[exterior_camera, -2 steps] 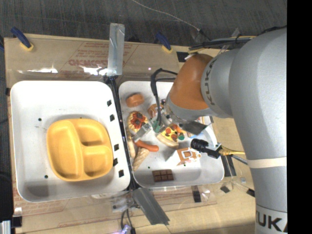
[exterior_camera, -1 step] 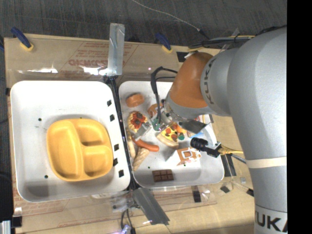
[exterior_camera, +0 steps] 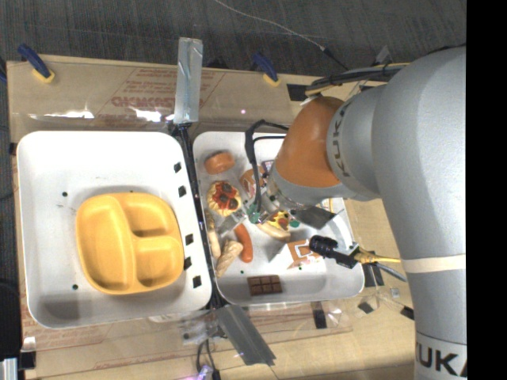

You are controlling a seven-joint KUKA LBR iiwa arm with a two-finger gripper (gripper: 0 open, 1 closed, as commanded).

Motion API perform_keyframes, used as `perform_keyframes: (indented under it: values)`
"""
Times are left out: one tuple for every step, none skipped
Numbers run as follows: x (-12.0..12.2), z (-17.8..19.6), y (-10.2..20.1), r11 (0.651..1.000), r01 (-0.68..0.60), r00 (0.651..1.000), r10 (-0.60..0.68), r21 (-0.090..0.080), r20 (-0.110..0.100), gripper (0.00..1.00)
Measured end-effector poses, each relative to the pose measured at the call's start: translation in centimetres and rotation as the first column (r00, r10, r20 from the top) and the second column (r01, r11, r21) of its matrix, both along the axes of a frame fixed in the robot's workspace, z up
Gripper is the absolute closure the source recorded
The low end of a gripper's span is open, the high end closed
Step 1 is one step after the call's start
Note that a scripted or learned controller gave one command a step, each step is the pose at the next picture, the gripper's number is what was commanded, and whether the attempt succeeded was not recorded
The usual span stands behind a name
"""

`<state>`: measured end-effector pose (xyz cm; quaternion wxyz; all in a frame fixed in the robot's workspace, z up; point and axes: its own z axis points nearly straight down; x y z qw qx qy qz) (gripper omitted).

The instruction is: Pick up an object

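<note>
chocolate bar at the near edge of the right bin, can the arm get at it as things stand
Probably yes: the chocolate bar lies flat with nothing on it, apart from the sausage, and the gripper hangs over the same bin.

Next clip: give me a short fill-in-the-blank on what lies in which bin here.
1. The yellow tray lies in the ___ bin.
2. The chocolate bar lies near the right bin's ___ edge.
3. The yellow tray has ___ compartments.
4. The arm's band above the wrist is ___.

Missing words: left; front; three; orange
</note>
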<state>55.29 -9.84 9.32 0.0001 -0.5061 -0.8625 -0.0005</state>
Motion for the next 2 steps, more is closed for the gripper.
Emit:
perform_keyframes:
  values:
    - [0.0,0.9,0.1,1.0,-0.006,1.0,0.006,0.001,-0.004,1.0]
    - [-1.2,10.1,7.3,1.0,0.001,1.0,-0.001,0.001,0.004,1.0]
